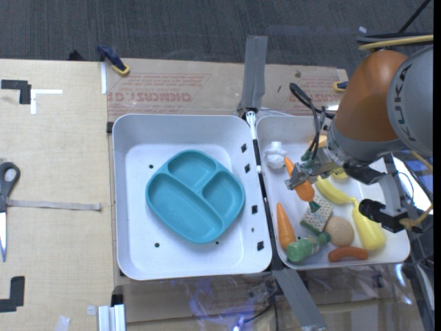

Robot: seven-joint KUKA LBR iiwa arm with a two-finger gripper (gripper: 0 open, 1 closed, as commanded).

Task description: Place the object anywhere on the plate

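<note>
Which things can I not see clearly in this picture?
- Pincer, camera view: small and dark against the toys; whether it grips the carrot cannot be told.
- Right bin: its far right side is covered by the arm.
- Green toy: too small to identify.
- Scissors: cut off by the left edge.

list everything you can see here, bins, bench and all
plate: 1, blue, three compartments, in the left bin
bins: 2, white, side by side on the bench
carrots: 2, orange, right bin, one near its left wall, one at the gripper
bananas: 2, yellow, right bin
round bread-like item: 1, tan, right bin
green vegetable: 1, right bin front
sausage-like item: 1, red-orange, right bin front
white item: 1, right bin back
scissors: 1, grey, bench left edge
arm: 1, grey with orange band
gripper: 1, over the right bin
</note>
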